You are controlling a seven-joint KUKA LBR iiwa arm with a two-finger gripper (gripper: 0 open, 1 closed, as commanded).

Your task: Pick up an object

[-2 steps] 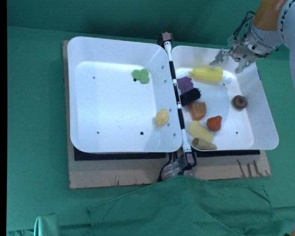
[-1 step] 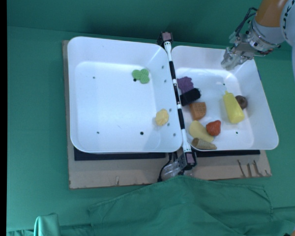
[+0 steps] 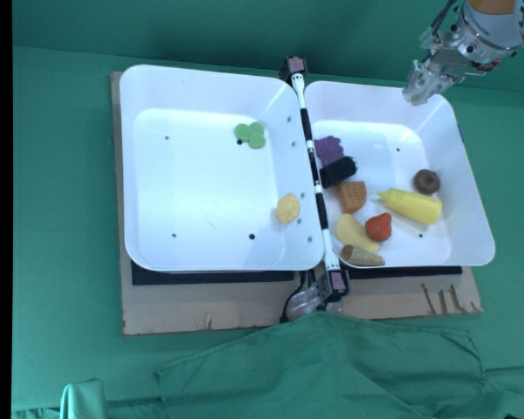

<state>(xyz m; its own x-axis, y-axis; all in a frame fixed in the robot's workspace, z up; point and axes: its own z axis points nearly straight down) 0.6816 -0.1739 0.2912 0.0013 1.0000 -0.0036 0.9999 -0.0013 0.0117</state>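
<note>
My gripper (image 3: pixel 419 88) hangs over the far right corner of the right bin (image 3: pixel 472 190), well above its contents, with nothing seen between its fingers. In the right bin lie a purple grape bunch (image 3: pixel 328 149), a black piece (image 3: pixel 338 171), an orange waffle-like piece (image 3: pixel 352 195), a yellow squeeze-bottle shape (image 3: pixel 410 204), a brown doughnut (image 3: pixel 426 181), a red strawberry (image 3: pixel 379 227), a pale yellow piece (image 3: pixel 355 232) and a tan cone (image 3: pixel 361 256). The left bin (image 3: pixel 157 103) holds a green leafy piece (image 3: pixel 251 134) and a small yellow piece (image 3: pixel 287 208).
A black-and-white bar (image 3: pixel 310 160) runs between the two bins, with clamps at both ends. The bins rest on a cardboard sheet (image 3: pixel 201 317) over green cloth. Folded green fabric (image 3: pixel 332 365) lies along the near edge.
</note>
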